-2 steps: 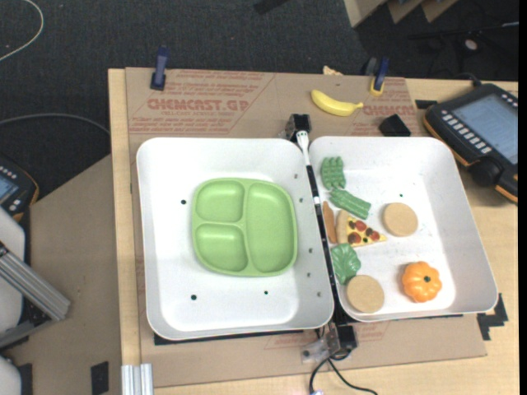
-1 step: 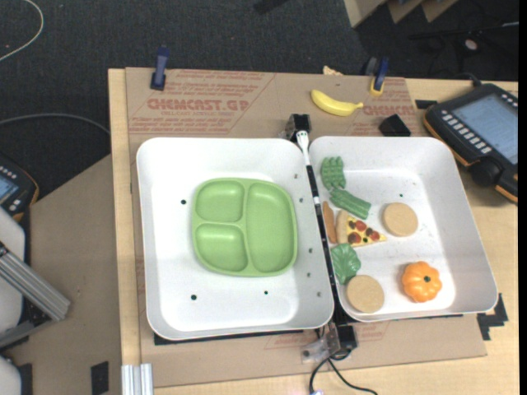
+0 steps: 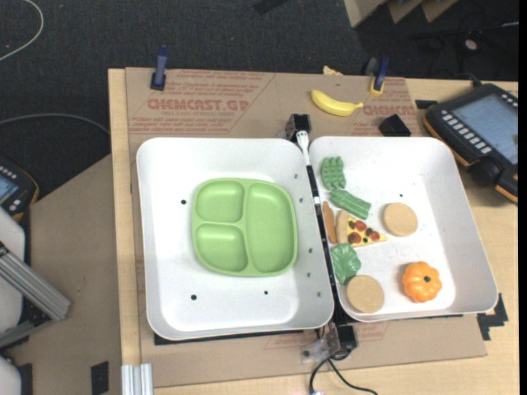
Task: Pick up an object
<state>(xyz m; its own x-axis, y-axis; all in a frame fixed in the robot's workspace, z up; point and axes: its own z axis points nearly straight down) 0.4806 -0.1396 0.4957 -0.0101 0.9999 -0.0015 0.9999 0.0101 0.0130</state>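
Dark carpet round a cardboard-topped desk (image 3: 206, 105) bearing two bins. Best target: pumpkin (image 3: 422, 281), at 5 o'clock in right bin (image 3: 436, 171), apart from neighbours (easier than crowded toys along the divider). End effector state: cannot tell.

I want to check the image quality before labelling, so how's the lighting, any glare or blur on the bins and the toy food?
Camera view: even, soft lighting, with only faint shadows under the green plate and the toy pumpkin; the white bins look bright but keep their edges, no hard glare; focus is slightly soft throughout, so the pizza slice shows little detail; the dark floor at the top is dim.
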